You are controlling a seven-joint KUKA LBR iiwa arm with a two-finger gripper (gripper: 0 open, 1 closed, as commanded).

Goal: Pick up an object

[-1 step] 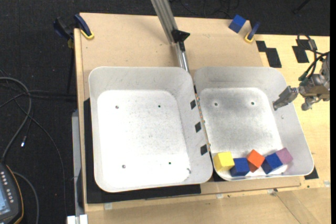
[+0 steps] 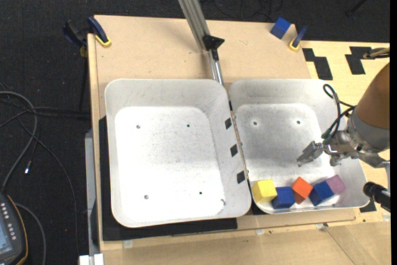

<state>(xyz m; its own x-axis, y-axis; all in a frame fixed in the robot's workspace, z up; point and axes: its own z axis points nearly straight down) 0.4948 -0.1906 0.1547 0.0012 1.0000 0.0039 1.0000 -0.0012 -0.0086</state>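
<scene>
Item: tool [image 2: 308, 155], finger state you cannot tell, above right bin [image 2: 273, 96]; blocks yellow [image 2: 265, 188], orange [image 2: 302, 187] unlifted; your pick remains undone

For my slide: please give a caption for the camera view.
Tool above the right bin, near five coloured blocks.

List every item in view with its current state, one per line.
Gripper: over right bin, holding nothing.
Yellow cube: lying in right bin, near front wall.
Orange cube: lying among the blue cubes.
Purple cube: lying at row's right end.
Left bin: flat on bench.
</scene>
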